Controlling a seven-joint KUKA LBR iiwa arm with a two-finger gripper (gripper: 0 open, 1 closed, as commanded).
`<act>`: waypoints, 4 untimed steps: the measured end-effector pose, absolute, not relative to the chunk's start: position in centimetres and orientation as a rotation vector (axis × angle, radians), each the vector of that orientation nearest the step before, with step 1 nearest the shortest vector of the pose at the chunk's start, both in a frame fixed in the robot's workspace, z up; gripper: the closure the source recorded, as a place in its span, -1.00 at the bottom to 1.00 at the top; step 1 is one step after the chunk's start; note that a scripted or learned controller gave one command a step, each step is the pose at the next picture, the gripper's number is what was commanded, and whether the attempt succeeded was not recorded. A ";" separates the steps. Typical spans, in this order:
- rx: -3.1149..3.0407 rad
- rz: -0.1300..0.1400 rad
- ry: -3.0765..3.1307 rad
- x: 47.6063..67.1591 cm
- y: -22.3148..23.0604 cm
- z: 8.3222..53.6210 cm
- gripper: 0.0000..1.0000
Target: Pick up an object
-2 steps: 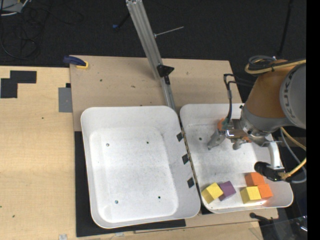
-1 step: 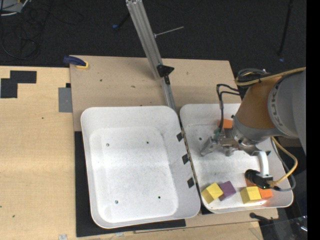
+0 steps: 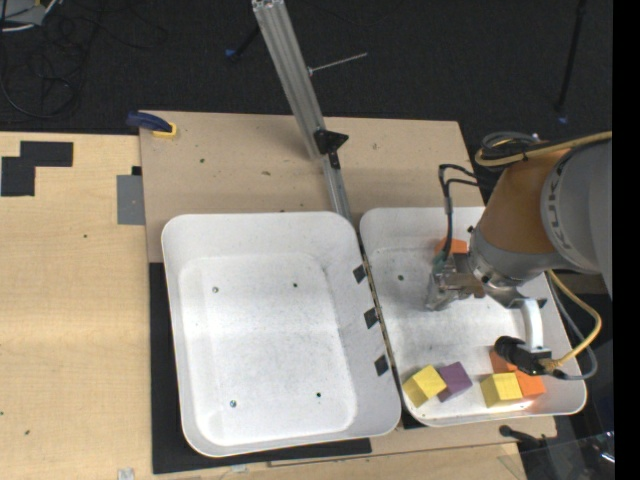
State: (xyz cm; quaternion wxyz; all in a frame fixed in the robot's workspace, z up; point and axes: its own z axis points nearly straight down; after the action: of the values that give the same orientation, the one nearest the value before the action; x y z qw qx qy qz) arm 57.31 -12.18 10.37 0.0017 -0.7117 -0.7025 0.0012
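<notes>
Two white bins sit on the wooden bench; the left bin (image 3: 265, 328) offers wide bare floor. In the right bin (image 3: 410, 268), the gripper (image 3: 441, 293) hangs near the middle; whether its claw is wide or narrow, I cannot tell. Along the near rim: two yellow blocks (image 3: 424, 384), one purple block (image 3: 456, 376), one orange block (image 3: 532, 385). Another orange block (image 3: 457, 248) peeks beside the wrist.
</notes>
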 end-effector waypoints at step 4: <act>-2.215 0.001 -2.223 57.7 -7.9 25.1 1.00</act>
State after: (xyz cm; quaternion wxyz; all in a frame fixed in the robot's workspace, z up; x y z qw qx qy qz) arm 57.68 -7.89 25.10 0.0020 -0.7058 -0.7084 0.0003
